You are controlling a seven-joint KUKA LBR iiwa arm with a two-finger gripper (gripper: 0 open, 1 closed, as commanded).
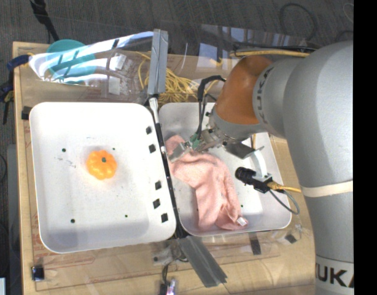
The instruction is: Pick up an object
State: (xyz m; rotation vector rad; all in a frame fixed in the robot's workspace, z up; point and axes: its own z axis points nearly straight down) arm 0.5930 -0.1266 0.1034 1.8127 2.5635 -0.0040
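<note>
Gripper (pixel 196 142) is hovering at the top edge of the pink cloth (pixel 213 189) in the right bin (pixel 265 211); can't tell if it's apart or clamped; I'm betting a shallow pinch slips off.

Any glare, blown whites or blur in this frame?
Camera view: the left bin is nearly blown out, with little surface texture; there is strong glare on the clear plastic behind it; the orange fruit casts only a faint, soft shadow; the right bin looks greyer under the arm; the gripper over the pink cloth is dark and hard to resolve.
</note>
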